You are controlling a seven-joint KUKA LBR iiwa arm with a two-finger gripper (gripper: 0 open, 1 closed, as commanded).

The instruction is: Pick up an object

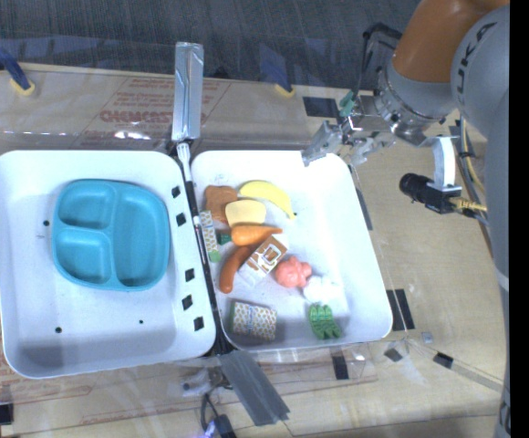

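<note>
My claw (333, 144) hangs open and empty over the right bin's (360, 215) far rim. Best target is the banana (266, 192): nearest, top of pile; I drop straight, straddle its width.

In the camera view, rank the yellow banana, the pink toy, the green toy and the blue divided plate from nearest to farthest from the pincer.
From the pincer, above the right bin's far right corner:
1. Yellow banana, far end of the right bin.
2. Pink toy, middle of the right bin.
3. Green toy, near right corner of that bin.
4. Blue divided plate, in the left bin.
</note>
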